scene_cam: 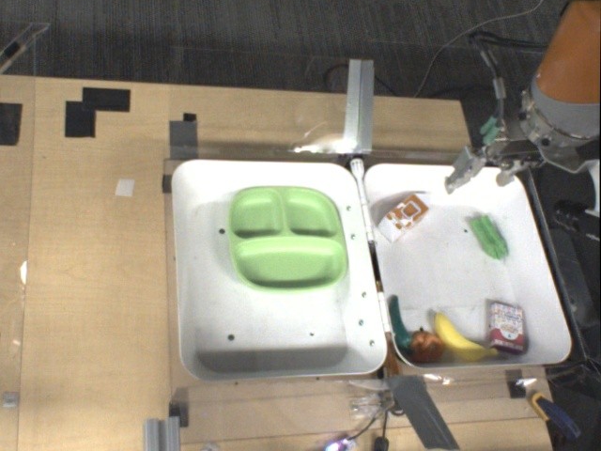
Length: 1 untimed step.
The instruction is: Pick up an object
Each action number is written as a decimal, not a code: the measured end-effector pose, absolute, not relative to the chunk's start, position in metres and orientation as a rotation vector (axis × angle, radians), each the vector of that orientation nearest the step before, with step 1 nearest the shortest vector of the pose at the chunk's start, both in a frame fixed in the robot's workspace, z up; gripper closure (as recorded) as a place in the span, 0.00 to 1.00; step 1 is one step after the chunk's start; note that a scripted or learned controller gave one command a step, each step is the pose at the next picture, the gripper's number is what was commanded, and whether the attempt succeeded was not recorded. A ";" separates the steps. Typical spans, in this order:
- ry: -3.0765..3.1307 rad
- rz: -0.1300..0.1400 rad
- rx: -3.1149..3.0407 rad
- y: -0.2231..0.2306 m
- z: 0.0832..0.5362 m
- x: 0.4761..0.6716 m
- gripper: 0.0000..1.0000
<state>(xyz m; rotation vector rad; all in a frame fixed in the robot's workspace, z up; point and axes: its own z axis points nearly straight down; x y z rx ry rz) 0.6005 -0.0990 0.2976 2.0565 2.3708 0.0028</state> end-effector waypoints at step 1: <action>2.228 -0.001 2.216 -0.165 0.218 0.597 0.00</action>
